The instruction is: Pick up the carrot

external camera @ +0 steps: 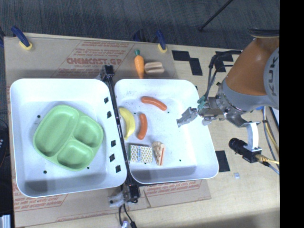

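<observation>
Carrot (138, 64): on the tabletop (228, 189) behind the right bin (202, 160), outside it, beside a small bun (154, 68).
Tool (186, 118): over the right bin's right side, well apart from the carrot; spread or pressed together, cannot tell.
Left bin (19, 127): green plate (68, 137).

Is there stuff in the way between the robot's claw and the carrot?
Yes. The carrot lies outside the bins, behind the right bin's far wall. The gripper hangs over that bin, so the wall and a sausage lie between.
</observation>
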You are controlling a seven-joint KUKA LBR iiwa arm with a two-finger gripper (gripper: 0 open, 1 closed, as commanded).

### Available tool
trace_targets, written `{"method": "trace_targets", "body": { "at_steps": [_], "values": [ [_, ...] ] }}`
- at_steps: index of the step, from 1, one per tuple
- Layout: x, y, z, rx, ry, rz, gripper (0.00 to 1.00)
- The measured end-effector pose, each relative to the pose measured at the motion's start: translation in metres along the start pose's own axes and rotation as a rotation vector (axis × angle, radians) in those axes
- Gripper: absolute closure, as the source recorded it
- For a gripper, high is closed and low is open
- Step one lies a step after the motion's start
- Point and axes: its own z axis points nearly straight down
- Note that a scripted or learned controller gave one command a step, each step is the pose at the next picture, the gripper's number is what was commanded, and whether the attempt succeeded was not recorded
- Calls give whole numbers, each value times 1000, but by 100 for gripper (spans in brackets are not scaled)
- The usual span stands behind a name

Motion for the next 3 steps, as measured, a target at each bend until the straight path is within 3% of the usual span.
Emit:
{"method": "trace_targets", "body": {
  "at_steps": [1, 2, 3],
  "values": [
    [-31, 55, 58, -1, -1, 133, 0],
    [46, 145, 95, -1, 1, 29, 0],
    [8, 145, 128, 1, 0, 246, 0]
  ]
}}
